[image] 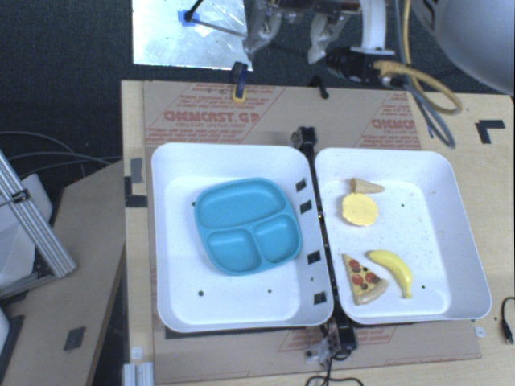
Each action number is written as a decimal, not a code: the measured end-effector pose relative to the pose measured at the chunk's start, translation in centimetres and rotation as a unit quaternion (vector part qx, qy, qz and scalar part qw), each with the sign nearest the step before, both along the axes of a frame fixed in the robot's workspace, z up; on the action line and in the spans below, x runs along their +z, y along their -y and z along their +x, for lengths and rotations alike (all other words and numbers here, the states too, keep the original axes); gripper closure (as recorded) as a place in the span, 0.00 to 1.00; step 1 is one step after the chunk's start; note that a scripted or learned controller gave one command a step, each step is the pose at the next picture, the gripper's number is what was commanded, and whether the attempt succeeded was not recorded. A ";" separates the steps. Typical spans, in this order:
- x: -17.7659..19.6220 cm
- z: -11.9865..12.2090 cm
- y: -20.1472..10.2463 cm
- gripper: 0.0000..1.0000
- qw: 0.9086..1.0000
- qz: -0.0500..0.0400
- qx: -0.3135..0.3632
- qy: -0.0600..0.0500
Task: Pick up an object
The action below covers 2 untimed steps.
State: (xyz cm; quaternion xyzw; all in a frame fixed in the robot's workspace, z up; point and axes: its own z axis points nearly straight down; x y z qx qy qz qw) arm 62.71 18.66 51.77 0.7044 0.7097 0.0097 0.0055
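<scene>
Hanging the grey two-finger gripper [285, 51] beyond the far rim of both bins, over the brown board, well apart from every item. Showing the two fingers [257, 34] spread, with nothing between them: released, grasping nothing. Judging the step in hand as the approach, with the pick not yet begun. Finding the candidates in the shallow white right bin [465, 240]: a curved yellow plastic banana [394, 271], a toy pizza slice with red dots [364, 279] just beside it, a flat round yellow disc [360, 210] and a small tan wedge [366, 186] touching or nearly touching that disc. Leaving aside the light-blue three-compartment plate [245, 225] in the shallow white left bin [158, 240], probably too broad for the fingers. Favouring the banana as the likeliest fit. Noting its long axis running diagonally, from the end nearer the bin's centre down toward the near right corner, with the bend bulging toward the far right; not telling stem from tip at this size. For a good approach: centring over the banana's middle, turning the wrist so that the fingers close across the long axis rather than along it, descending straight, and keeping the finger on the pizza side clear of that slice.
</scene>
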 end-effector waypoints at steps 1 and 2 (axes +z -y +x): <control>0.2 -0.1 0.1 1.00 1.000 -0.002 0.002 -0.008; -2.8 -3.3 -4.9 1.00 1.000 -0.003 -0.001 -0.011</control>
